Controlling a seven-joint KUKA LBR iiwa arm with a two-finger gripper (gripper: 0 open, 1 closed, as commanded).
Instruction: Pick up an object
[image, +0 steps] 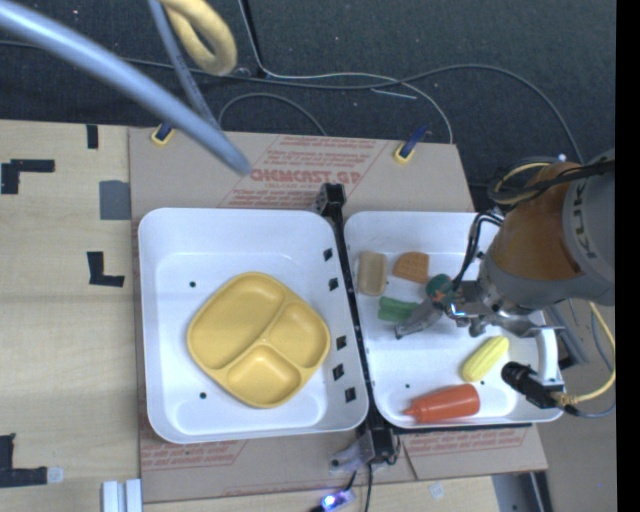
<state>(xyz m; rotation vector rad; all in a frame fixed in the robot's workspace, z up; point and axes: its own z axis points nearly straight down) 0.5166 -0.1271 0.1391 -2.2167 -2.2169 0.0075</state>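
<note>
The right bin (440, 395) holds several small toys. A tan block (372, 272) and an orange-brown piece (411, 266) lie at its back. A green piece (396, 308) lies in the middle-left, with a small teal piece (438, 285) further right. A yellow corn-like piece (485, 358) and a red-orange piece (445, 403) lie near the front. My gripper (410, 323) reaches in from the right and sits low in the bin, just in front of the green piece and touching or nearly touching it. No toy is lifted.
The left bin (165, 300) carries a yellow divided plate (259, 338). A black divider (345, 300) runs between the bins. The arm's grey body with its orange band (545, 250) overhangs the right bin's right side. Cables trail at the back.
</note>
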